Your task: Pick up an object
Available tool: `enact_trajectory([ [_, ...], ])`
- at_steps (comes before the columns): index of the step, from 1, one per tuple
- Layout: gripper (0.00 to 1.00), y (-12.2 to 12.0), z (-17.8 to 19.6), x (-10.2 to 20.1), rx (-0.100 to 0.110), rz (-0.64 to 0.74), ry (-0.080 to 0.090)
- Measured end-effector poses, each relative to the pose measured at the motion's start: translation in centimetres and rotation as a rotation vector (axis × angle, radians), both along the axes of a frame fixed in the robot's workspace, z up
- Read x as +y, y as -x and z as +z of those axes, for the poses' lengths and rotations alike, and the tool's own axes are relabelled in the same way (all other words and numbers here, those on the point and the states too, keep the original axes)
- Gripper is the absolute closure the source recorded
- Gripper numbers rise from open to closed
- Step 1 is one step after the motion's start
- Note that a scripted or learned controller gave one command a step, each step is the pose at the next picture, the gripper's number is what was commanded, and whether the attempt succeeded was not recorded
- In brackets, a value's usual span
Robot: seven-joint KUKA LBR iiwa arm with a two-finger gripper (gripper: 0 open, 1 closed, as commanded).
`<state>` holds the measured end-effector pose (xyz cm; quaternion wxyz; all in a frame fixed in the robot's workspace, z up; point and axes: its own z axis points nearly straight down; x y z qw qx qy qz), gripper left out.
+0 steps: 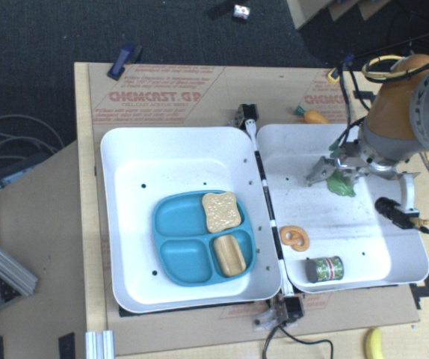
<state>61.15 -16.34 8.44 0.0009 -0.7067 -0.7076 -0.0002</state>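
Since I cannot tell from this slant whether the jaws are spread or pressed together, I treat every risk below as open.

Largest first: the right bin [394, 268] has the gripper [332, 175] down low inside it. The bin's far wall runs close behind the jaws, and I judge that a drift that way could knock the wrist on the rim.

The left bin [117, 200] lies across the divider from the jaws. Its blue divided plate [171, 234], with a square cracker-like slab [221, 211] and a bread roll [229, 254], is well apart from them. I see no trouble there unless the program picks a target across the wall.

The tin can [324, 268] lies on its side, well apart from the jaws on the camera's side. Being round, it would probably roll out of a poorly centred pinch.

The likeliest target is a soft-looking green thing [343, 186]. It lies right at the jaws, just off to their camera-ward right and partly hidden under them, and I cannot tell whether it is between them. If it sits beside them, closing would only nudge it away, or catch an edge that slips on the lift.

Smallest, an orange pretzel ring [294, 238] lies flat near the divider, camera-ward and left of the jaws. A descent there could easily close on nothing.
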Motion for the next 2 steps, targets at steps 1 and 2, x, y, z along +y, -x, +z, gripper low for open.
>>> enact_trajectory([
  [1, 0.0, -1.5, 5.1, -4.1, -0.004, -0.001, 0.004],
  [2, 0.0, 0.7, 0.0, -1.1, 0.0, -0.001, 0.001],
])
